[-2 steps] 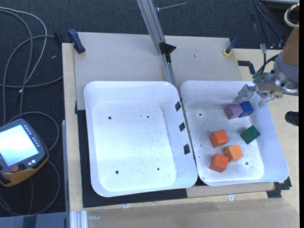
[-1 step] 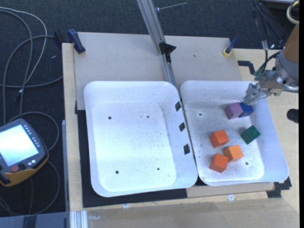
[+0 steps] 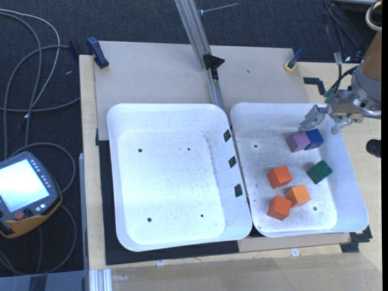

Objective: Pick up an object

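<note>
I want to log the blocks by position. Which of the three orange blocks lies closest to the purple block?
The upper orange block, below the purple block. The other two orange blocks lie farther down, toward the right bin's front edge.

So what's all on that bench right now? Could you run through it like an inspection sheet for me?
Surface: tan bench board bearing two shallow white bins, left bin and right bin, side by side.
Job's things: in the right bin, a purple block touching a blue block, a green block, and three orange blocks.
Clutter: blue clamp and yellow-blue clamp at the board's far corners.
Grippers: gripper just above the purple and blue blocks; nothing seen between its fingers.
Cables: grey cables looping on the floor at left.
Surroundings: dark carpet, handheld control pendant at left, metal pole.
</note>
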Robot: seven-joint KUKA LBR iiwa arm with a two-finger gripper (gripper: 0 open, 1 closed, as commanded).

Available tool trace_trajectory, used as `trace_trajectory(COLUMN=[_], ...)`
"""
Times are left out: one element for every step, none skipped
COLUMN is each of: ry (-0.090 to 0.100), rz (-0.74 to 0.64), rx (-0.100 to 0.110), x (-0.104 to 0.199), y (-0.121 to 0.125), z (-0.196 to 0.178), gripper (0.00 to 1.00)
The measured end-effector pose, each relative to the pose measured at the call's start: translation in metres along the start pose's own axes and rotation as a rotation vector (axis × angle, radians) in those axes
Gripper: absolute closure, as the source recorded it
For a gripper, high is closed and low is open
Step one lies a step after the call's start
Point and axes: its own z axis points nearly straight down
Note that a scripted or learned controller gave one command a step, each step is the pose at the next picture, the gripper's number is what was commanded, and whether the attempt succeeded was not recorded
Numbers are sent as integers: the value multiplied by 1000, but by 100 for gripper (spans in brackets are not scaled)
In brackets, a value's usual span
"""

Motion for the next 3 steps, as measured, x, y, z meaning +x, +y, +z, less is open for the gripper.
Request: trace_trajectory(ry=[6, 6, 4], rz=[0, 1, 2], rx=[13, 12, 3], x=[32, 61, 60], y=[-4, -35, -32], z=[102, 138, 125], gripper=[0, 0, 100])
